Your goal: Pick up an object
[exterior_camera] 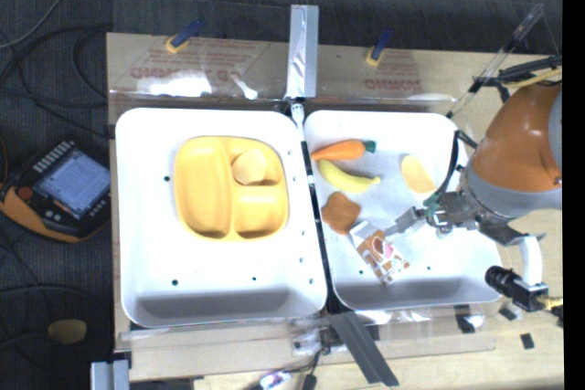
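The right bin [430, 283] holds several items. An orange carrot [340, 149] with a green top lies at its back left, and a yellow banana [347, 177] is just in front of it. A brown rounded piece [340, 212] sits by the left wall. A pale yellow slice [419, 173] lies toward the back right. A small printed packet [379, 251] lies near the middle front. My gripper [409, 219] reaches in from the right, low over the bin floor, just right of and behind the packet. Nothing shows held in it.
The left bin [146, 279] carries a yellow divided tray [206, 192] with a beige round item [249, 166] in its back right compartment. A ridge [311, 215] separates the bins. The arm's orange band [516, 146] hangs over the right bin's right wall.
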`<action>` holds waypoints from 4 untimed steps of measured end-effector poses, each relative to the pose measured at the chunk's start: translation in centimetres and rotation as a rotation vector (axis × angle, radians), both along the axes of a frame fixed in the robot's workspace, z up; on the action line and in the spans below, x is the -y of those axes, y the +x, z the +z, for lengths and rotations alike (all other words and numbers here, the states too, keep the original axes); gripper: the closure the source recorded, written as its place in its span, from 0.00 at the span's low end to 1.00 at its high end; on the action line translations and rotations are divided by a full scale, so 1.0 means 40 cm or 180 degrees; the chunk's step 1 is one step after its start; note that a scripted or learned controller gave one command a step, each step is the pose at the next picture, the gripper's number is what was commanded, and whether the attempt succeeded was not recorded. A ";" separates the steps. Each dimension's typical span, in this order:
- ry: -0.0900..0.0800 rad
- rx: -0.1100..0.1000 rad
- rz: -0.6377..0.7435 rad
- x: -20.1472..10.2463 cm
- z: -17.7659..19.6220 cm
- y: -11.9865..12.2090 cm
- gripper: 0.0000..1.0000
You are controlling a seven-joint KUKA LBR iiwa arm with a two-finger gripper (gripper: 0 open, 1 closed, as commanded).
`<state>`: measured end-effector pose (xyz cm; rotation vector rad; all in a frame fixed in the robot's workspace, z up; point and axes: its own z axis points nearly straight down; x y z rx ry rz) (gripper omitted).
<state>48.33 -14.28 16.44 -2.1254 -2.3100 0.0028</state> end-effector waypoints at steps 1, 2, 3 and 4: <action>0.0003 0.0004 0.0803 -0.146 0.046 0.100 0.00; -0.0008 0.0038 0.1514 -0.087 -0.188 0.015 0.00; -0.0005 0.0046 0.1513 -0.088 -0.164 0.018 1.00; -0.0002 0.0006 0.1441 -0.289 0.208 0.062 1.00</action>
